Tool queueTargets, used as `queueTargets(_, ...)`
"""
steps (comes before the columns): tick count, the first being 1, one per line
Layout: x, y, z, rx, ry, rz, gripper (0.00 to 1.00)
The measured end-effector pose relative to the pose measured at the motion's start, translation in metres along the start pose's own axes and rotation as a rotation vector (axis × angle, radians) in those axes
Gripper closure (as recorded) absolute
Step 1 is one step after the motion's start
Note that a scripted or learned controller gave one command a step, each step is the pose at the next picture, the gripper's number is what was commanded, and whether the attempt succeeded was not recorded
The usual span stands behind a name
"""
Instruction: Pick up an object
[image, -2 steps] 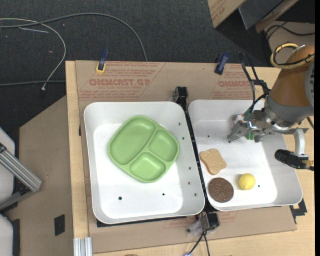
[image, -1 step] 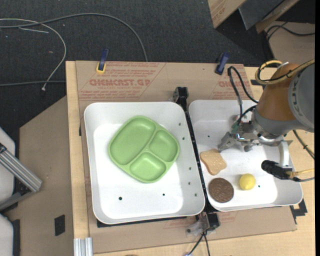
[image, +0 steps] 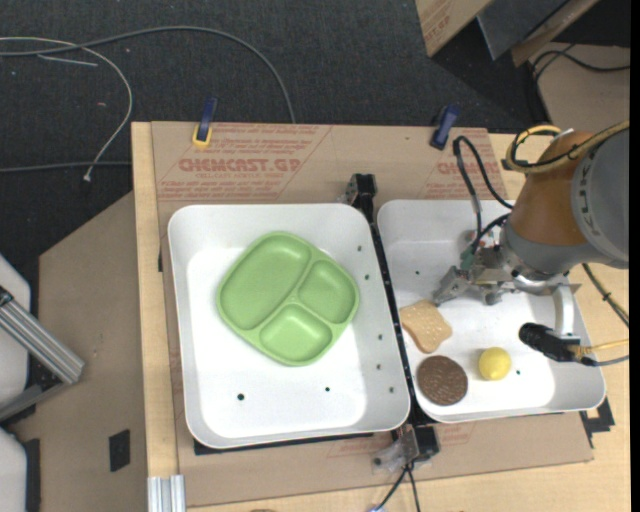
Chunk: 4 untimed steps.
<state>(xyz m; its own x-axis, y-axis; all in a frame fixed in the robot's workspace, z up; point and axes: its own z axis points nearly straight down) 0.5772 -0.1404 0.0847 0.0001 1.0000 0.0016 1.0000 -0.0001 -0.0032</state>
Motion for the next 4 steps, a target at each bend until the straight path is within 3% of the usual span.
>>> queueTargets(1, 0.000, 0.001, -0.012, -0.003, 0.000, 0.000, 1.00)
queueTargets(3, -0.006, -0.002, -0.126, -0.010, -0.003, -0.001, 1.00)
queueTargets(4, 0.045, -0.010, -0.119, 0.000, 0.002, -0.005, 1.00)
